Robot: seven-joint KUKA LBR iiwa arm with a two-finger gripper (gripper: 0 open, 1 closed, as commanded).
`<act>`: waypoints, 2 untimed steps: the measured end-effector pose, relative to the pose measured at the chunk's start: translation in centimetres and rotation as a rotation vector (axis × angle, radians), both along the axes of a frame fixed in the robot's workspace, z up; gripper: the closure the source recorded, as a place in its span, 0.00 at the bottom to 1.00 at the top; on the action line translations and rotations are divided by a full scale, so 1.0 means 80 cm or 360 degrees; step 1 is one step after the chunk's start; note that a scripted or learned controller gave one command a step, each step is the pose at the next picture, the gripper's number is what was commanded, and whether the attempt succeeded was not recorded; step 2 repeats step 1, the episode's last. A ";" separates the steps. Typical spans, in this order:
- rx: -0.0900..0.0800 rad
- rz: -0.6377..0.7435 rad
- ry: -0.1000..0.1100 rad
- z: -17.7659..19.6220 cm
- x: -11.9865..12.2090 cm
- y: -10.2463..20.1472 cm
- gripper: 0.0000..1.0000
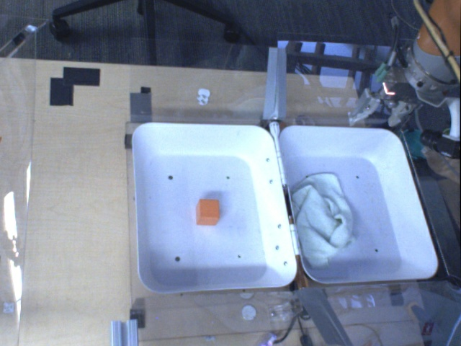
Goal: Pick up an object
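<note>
A small orange cube (208, 212) sits near the middle of the left bin (155, 193). A crumpled white cloth (324, 211) lies in the right bin (389, 193), against its left wall. My gripper (380, 111) hangs at the top right, above the far rim of the right bin. It is well away from both the cloth and the cube. Its fingers are spread, and it is open with nothing between them.
The two bins meet at a shared ridge (282, 193) running front to back. A metal post (273, 85) stands behind that ridge. The grey arm with its orange band (436, 42) enters from the upper right corner. Bare wooden bench (65, 193) lies left of the bins.
</note>
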State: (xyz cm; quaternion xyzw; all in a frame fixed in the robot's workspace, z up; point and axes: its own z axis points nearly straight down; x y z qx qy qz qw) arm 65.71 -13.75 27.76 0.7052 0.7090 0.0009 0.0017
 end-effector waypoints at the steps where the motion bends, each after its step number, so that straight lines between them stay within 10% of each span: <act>1: 0.0001 -0.0240 0.0004 -0.188 0.015 -0.021 0.00; 2: 0.0001 -0.0240 0.0004 -0.188 0.015 -0.021 0.00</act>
